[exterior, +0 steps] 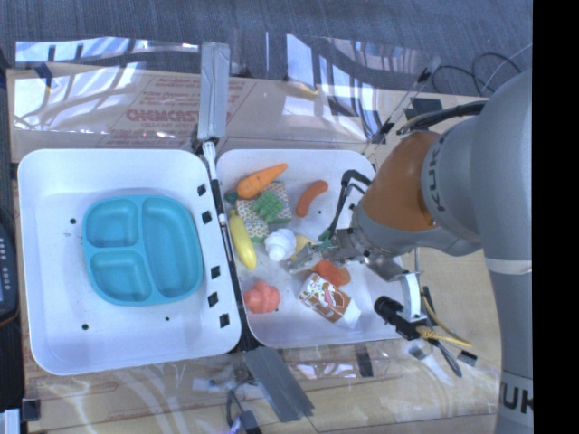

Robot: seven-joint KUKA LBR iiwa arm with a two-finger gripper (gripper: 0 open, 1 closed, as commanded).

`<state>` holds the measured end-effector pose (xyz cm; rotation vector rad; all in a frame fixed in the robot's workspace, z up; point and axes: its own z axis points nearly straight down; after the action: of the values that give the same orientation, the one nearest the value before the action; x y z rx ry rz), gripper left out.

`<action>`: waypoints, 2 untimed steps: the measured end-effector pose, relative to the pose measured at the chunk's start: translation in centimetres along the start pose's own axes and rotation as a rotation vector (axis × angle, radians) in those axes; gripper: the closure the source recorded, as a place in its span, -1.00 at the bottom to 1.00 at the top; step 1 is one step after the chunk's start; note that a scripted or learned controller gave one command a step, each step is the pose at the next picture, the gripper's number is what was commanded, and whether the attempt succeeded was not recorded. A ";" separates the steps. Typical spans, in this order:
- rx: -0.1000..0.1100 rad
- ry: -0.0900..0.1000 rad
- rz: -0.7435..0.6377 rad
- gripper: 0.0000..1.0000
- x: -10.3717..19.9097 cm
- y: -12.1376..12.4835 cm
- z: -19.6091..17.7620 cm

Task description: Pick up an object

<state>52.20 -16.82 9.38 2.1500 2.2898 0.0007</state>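
1. The bench (298,107) is covered with brown cardboard printed in red lettering and overlaid with clear, glaring plastic film; strips of grey tape run across it at the top and bottom of the seam between the bins. Beyond its far edge lies dark ribbed carpet (181,3).
2. The arm (479,179), grey with an orange band, reaches in from the right and bends down over the right bin; black cables trail on the bench behind it.
3. The left bin (45,324) is white and shallow and carries a turquoise divided plate (142,247) with three compartments near its middle.
4. The right bin (289,328), touching the left along a clipped seam, carries the toy food.
5. In the right bin, a milk carton (327,299) lies tilted near the front edge, with a pinkish-red peach (261,297) to its left.
6. A yellow banana (242,240) lies along the left wall; a carrot (260,180) sits at the back, and a green leafy item (269,208) rests on a speckled patch just below it.
7. A red sausage (311,197) lies apart at the back, and a white garlic bulb (280,243) sits mid-bin.
8. The tool (308,257) hangs low in the middle of the right bin, just right of the garlic bulb and above the carton; whether its fingers are apart or together cannot be told, and nothing is visibly gripped.
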 end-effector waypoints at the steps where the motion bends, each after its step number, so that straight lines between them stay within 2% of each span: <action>1: -0.001 -0.002 0.052 -1.00 0.5 7.0 0.0; 2: 0.004 0.001 0.355 -1.00 -0.1 8.1 0.0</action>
<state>60.31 -16.36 9.34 2.5232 1.8769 -0.0032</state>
